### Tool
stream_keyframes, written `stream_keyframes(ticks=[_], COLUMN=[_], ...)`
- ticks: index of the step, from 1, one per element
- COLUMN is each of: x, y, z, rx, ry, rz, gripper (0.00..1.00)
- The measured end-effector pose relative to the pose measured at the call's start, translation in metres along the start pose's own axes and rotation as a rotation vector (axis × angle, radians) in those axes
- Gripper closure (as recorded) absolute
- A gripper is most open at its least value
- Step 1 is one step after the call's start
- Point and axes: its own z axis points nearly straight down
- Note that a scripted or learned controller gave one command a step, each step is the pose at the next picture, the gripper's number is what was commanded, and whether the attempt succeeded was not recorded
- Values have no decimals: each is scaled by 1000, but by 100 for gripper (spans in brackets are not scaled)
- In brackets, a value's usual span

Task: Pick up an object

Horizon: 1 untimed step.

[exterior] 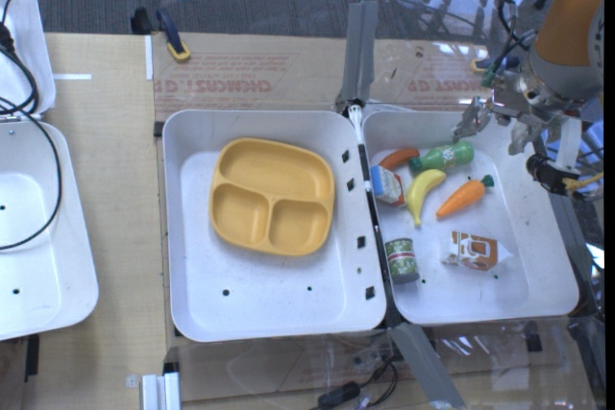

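The right bin (538,293) holds a green bottle (444,156), a yellow banana (423,192), an orange carrot (461,197), a red-orange pepper-like piece (396,157), a small white carton (386,185), a green can (401,259) and a white-and-orange packet (473,252). My gripper (496,128) hangs over the bin's far right part, just right of and above the bottle. It is open, its fingers spread apart with nothing between them.
A yellow divided plate (274,197) lies in the left bin (192,283). A ridge (363,197) separates the two bins. White trays with a black cable (29,206) sit at the far left of the bench.
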Motion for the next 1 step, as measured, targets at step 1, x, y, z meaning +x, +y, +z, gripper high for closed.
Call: stream_keyframes(ticks=[1], x=[-13], y=[-22], z=[-1], rx=[1], ry=[0], rz=[-99], gripper=[0])
